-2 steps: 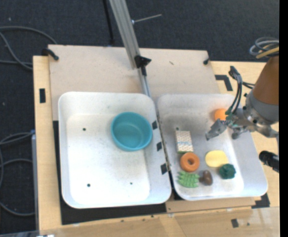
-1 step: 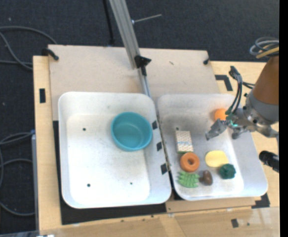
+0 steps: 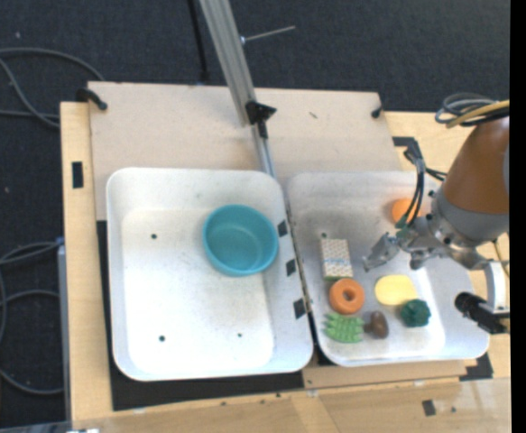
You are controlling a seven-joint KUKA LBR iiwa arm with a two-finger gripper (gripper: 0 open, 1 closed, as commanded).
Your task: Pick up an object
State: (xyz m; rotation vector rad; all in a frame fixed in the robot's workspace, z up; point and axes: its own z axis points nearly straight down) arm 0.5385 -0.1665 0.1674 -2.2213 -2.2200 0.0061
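Observation:
The right bin (image 3: pixel 353 197) holds several small objects. A pale checkered block (image 3: pixel 336 256) lies near its left side, with an orange ring (image 3: pixel 346 296) just below it. Along the front are a light green leafy piece (image 3: pixel 342 328), a brown lump (image 3: pixel 376 324), a yellow lemon-like object (image 3: pixel 395 289) and a dark green piece (image 3: pixel 415 312). An orange ball (image 3: pixel 400 210) at the back right is partly hidden by the arm. My gripper (image 3: pixel 393 260) hangs just above and behind the yellow object, its fingers spread open with nothing between them.
A blue bowl (image 3: pixel 240 239) sits in the left bin (image 3: pixel 154 332). A slanted metal post (image 3: pixel 235 52) rises behind the bins. The arm's orange band (image 3: pixel 479 165) comes in over the right bin's right edge. Cables run at the far right.

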